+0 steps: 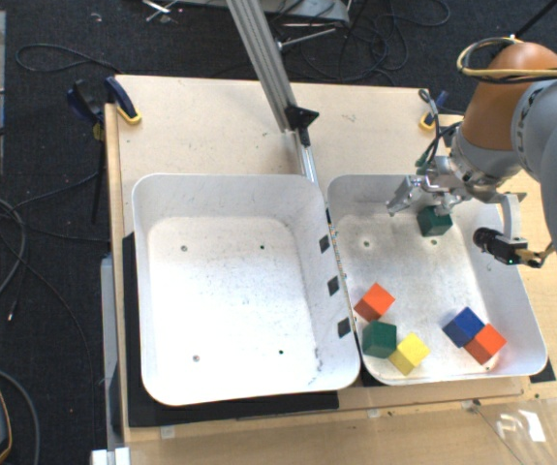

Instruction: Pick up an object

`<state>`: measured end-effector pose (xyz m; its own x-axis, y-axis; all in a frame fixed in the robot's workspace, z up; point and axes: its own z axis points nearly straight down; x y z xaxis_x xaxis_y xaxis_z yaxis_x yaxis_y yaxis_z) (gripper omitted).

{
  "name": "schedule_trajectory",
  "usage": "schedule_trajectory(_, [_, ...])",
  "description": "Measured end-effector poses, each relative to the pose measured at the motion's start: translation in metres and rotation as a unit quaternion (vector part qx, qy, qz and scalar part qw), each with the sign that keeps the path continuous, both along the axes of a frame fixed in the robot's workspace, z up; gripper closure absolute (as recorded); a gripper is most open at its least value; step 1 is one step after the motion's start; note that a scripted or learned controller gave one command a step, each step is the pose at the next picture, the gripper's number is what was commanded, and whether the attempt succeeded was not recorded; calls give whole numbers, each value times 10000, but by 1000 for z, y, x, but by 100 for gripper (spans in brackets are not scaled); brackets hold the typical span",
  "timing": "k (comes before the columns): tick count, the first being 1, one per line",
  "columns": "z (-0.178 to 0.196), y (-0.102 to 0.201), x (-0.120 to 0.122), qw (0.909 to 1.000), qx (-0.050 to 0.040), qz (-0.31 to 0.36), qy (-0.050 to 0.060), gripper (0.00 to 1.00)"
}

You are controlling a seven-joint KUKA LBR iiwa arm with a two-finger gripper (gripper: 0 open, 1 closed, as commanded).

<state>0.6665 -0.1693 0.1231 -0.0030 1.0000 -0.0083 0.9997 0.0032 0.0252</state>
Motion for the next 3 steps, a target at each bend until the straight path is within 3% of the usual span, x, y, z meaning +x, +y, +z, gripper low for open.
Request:
schedule_trajectory(1, [105,-41,-1,10000,16,-25,72,0])
schedule_trajectory(2, [-33,-45,6,9999,43,-6,154,0])
schedule_trajectory(3, [-17,-45,8,9999,26,3,110,100])
